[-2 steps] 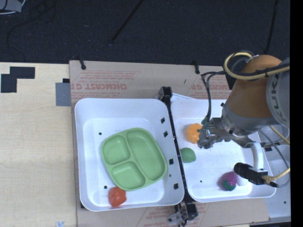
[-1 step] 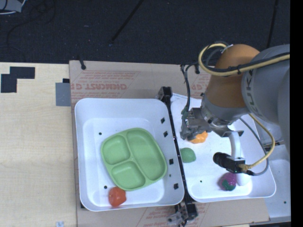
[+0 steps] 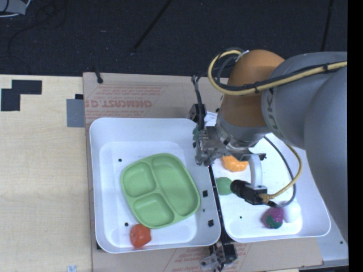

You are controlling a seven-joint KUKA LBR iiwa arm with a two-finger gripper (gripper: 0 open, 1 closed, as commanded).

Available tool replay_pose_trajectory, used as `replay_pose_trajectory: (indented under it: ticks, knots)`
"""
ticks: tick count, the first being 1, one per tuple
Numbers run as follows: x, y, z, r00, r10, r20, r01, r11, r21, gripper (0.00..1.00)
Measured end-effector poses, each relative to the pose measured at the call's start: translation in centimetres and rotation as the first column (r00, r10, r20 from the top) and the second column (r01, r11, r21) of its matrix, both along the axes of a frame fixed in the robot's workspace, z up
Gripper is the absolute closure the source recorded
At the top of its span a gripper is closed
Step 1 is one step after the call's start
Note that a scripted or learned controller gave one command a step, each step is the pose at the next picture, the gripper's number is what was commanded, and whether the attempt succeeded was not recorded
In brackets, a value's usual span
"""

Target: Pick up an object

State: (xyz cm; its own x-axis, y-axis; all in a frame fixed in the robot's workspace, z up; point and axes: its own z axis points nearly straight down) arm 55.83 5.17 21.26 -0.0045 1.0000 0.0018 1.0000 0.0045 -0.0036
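The gripper (image 3: pixel 202 149) hangs below the orange wrist band, low over the ridge where the two bins meet. Just to its right in the right bin (image 3: pixel 309 222) lies an orange object (image 3: pixel 234 164), partly covered by the wrist. A small green object (image 3: pixel 223 185) sits below it, close to the dividing ridge. A purple and green object (image 3: pixel 274 217) rests near the right bin's front right corner. In the left bin (image 3: pixel 105 152) lie a green divided plate (image 3: pixel 160 190) and a red-orange object (image 3: pixel 140 235) at the front.
The big grey arm covers the right bin's back and right side. A black fitting with a yellow cable (image 3: pixel 248 191) hangs from the wrist over the right bin's middle. Brown cardboard (image 3: pixel 136 98) lies under both bins.
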Motion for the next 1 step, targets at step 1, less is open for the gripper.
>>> replay_pose_trajectory:
  ticks: [1]
  knots:
    - [2.92,5.37,0.5,1.0,0.0,0.002,0.0,1.0,0.0,1.0]
